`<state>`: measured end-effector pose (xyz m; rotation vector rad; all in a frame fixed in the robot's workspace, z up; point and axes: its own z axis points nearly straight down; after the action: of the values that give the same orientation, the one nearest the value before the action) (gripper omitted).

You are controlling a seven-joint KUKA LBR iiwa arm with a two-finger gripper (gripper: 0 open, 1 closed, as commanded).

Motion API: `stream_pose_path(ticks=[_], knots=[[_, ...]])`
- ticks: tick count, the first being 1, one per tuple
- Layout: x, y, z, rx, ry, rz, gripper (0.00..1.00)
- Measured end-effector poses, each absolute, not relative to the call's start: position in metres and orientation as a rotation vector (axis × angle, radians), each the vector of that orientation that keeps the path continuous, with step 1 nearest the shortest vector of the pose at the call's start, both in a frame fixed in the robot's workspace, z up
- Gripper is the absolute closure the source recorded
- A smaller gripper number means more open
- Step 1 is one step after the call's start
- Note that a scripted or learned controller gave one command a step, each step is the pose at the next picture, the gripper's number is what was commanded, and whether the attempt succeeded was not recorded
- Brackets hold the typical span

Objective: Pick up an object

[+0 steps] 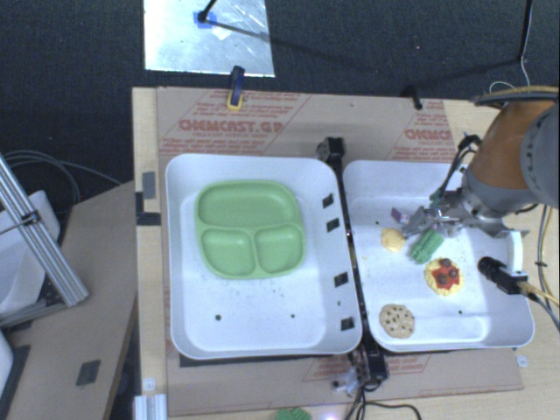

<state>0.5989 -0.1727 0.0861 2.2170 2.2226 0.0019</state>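
Observation:
My gripper reaches in from the right and hangs low in the right bin. Its tip is directly above the upper end of a green ridged toy. A small yellow piece lies just left of the tip, with a purple scrap above that piece. Below the gripper a yellow and red round toy rests on the bin floor. A chocolate-chip cookie sits near the bin's front left corner. The view does not show anything held.
The left bin holds a green three-part plate. The grey arm with its orange band covers the right bin's far right corner. A black part sticks out by the bin's right wall.

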Motion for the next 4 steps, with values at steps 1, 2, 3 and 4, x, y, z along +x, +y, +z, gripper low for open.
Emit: stream_pose_path(ticks=[1,2,3,4], knots=[[0.600,-0.173,0.096,2.216,2.220,0.005,1.00],[0.600,-0.173,0.095,2.216,2.221,0.004,0.00],[0.519,-0.172,0.084,2.226,2.220,-0.003,0.00],[0.524,-0.171,0.095,2.217,2.220,0.004,1.00]])
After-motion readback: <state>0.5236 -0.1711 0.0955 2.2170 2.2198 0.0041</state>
